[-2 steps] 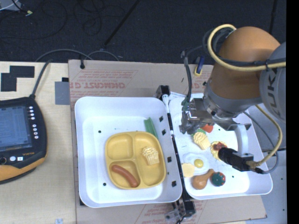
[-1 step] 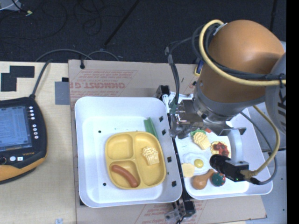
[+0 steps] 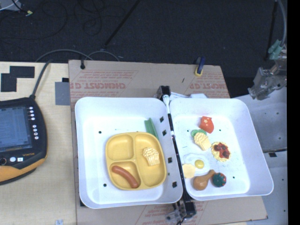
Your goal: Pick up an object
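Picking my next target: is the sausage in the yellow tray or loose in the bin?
In the tray. The sausage lies in the front compartment of the yellow tray, which sits in the left bin.

A brown cardboard sheet (image 3: 140, 81) with red print covers the bench. Behind it lies dark carpet with cables (image 3: 84, 18). Left of it rests what looks like a control pendant (image 3: 21, 135).

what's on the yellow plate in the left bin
The yellow plate holds a toy sausage in its front compartment and toy fries in its right one. A green piece pokes out behind, partly covered.
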`<state>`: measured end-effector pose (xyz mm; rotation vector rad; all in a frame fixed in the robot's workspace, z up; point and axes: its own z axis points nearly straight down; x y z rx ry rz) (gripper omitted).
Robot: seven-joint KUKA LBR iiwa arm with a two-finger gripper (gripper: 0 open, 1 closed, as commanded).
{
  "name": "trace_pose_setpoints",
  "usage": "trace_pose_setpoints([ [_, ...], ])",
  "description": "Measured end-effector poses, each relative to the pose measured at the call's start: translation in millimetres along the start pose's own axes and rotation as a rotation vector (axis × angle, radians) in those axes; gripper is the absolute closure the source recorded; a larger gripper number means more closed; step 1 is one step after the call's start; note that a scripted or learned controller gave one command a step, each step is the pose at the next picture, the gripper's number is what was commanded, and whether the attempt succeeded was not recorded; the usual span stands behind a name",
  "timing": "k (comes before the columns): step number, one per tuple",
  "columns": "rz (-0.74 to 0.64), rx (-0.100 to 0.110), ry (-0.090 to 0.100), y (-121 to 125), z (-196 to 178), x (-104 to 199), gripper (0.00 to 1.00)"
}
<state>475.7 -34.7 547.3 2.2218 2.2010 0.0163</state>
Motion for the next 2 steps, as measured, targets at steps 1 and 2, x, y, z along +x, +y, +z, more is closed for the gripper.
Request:
trace_pose_setpoints([
  [1, -0.009, 0.030, 0.002, -3, 117, 5, 1.00],
  [2, -0.020, 0.019, 0.004, -3, 97, 101, 1.00],
])
